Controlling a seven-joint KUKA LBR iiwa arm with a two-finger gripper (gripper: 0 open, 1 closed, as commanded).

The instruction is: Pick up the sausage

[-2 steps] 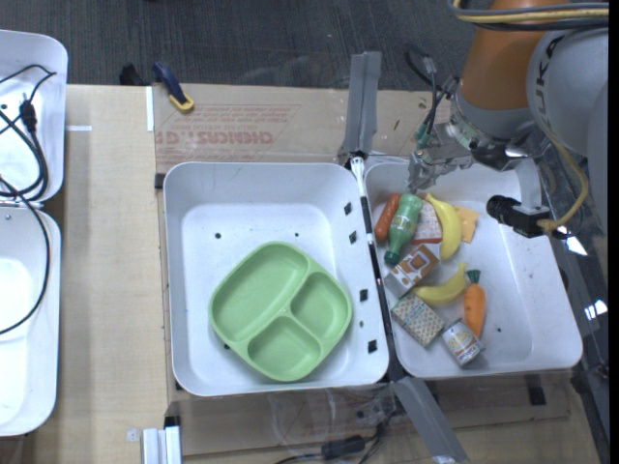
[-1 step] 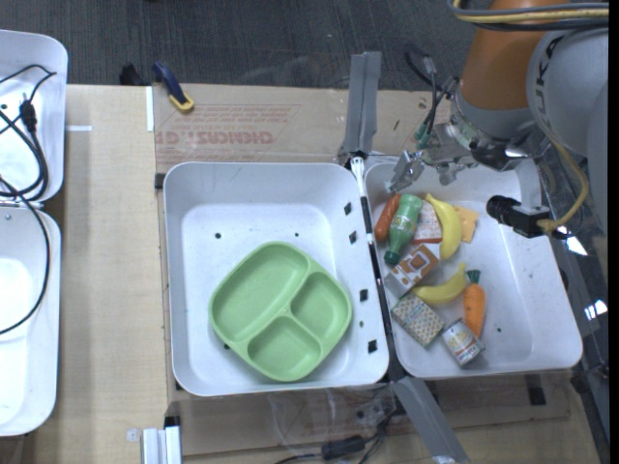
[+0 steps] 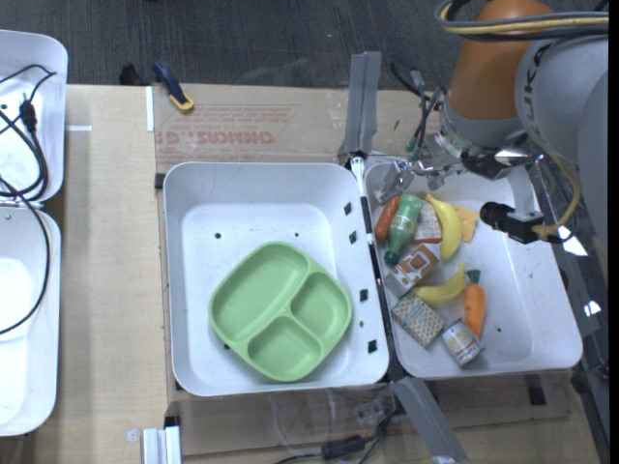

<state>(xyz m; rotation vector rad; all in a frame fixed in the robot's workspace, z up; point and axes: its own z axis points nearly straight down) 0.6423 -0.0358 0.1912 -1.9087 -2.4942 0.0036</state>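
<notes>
From my seat at the remote station I look down on a pale wooden bench (image 3: 106, 259) over a dark carpeted floor, with a flattened brown cardboard sheet (image 3: 251, 129) lying along its far side. Two shallow white bins sit on it, touching along a hinge-like seam. I take the right white bin (image 3: 542, 327) as my landmark. Just to its left, the left white bin (image 3: 193, 211) holds a light green three-compartment plastic plate (image 3: 280, 309).

Inside the right bin, against its left wall near the far corner, lies the reddish-orange sausage (image 3: 386, 218), leaning beside a green bottle (image 3: 402, 225). Next to the bottle is a yellow banana (image 3: 448, 222), and nearer the bin's middle a second small yellow banana (image 3: 443, 286), an orange-and-white carton (image 3: 414, 264), an orange carrot with a green top (image 3: 474, 305), a checked grey block (image 3: 418, 319) and a small silver can (image 3: 461, 342).

Above the bin's far left corner hangs the metal two-finger gripper (image 3: 401, 172), carried by the grey arm with its orange band (image 3: 488, 56). It sits just beyond the sausage, and I cannot tell how its tips stand or whether anything is caught there.
</notes>
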